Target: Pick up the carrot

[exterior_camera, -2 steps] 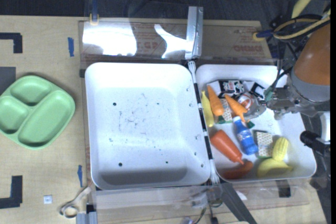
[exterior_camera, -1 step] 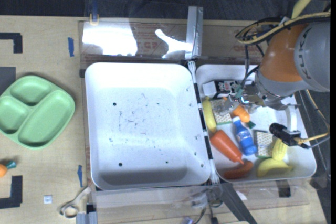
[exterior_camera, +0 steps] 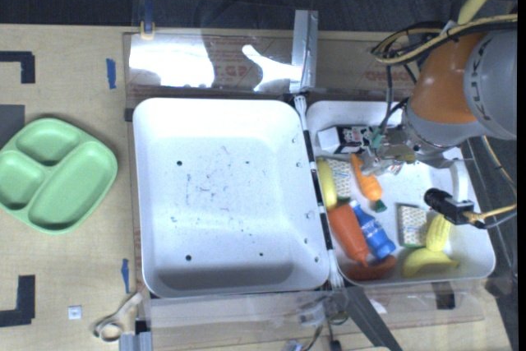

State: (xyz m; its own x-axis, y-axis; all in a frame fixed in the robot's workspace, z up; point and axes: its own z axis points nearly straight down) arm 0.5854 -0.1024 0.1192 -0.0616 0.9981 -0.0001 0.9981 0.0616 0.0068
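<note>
No brand or writing can be read; a small dark-and-white printed pack is seen near the far edge of the right bin, but its print is too small to make out. The grey arm, with its orange band, is seen reaching in from the right over the far right corner of that bin, the wrist bent down toward the bin's middle. The gripper is lowered onto the upper end of the carrot; whether its fingers are spread or closed on the carrot cannot be told. The carrot is found in the right bin, toward its far left part, its long axis running from the far edge toward the near edge with a slight slant to the right. Just left of it a yellow corn cob is laid along the bin's left wall. Nearer the front edge a red-orange pepper and a blue bottle are placed side by side, touching. A yellow banana is seen by the near right corner. The left bin and a green divided plate at the bench's left edge are also in view.
</note>
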